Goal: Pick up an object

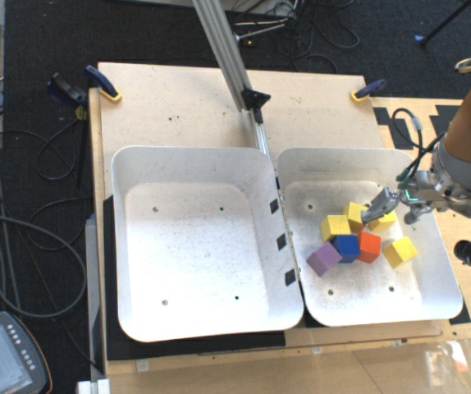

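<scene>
In the right bin (432,298) lies a cluster of small blocks: a yellow block (335,226), a second yellow block (356,213) behind it, a blue block (346,246), an orange block (369,246), a purple block (324,258) and a separate yellow block (400,252). My gripper (381,207) comes in from the right, low over the back of the cluster. One grey finger (377,208) rests at the yellow block near the cluster's top right. I cannot make out how the fingers stand.
The left bin (190,236) sits beside the right one, sharing a middle wall. A metal pole (223,43) slants down to the bins' rear centre. Clamps (104,84) hold the board's back corners. Cables trail by the arm at right.
</scene>
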Tool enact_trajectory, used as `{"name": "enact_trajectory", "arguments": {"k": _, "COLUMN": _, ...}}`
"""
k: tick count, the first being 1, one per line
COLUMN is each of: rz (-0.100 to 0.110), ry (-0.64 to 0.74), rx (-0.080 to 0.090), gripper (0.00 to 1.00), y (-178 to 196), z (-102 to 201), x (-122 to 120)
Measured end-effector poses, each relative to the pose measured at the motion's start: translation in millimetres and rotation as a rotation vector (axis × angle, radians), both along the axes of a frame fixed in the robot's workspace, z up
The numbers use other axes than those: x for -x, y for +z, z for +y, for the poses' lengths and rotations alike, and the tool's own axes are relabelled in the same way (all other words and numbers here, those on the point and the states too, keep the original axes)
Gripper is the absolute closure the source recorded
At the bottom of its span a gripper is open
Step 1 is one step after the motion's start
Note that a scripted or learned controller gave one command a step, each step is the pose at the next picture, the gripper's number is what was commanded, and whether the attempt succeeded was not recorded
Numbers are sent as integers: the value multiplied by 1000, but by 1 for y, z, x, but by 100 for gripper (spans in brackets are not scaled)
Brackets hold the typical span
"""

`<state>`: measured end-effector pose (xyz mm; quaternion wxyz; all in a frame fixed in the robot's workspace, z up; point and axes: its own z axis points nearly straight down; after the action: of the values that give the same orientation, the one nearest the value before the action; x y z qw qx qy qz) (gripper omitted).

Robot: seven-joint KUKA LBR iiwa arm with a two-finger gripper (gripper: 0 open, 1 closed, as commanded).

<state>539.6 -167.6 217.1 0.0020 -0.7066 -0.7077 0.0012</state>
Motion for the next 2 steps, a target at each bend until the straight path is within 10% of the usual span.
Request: {"name": "enact_trajectory", "arguments": {"k": 2, "rz": 1, "ry": 0, "rx": 0, "gripper": 0, "y": -53, "z": 8, "x": -8}}
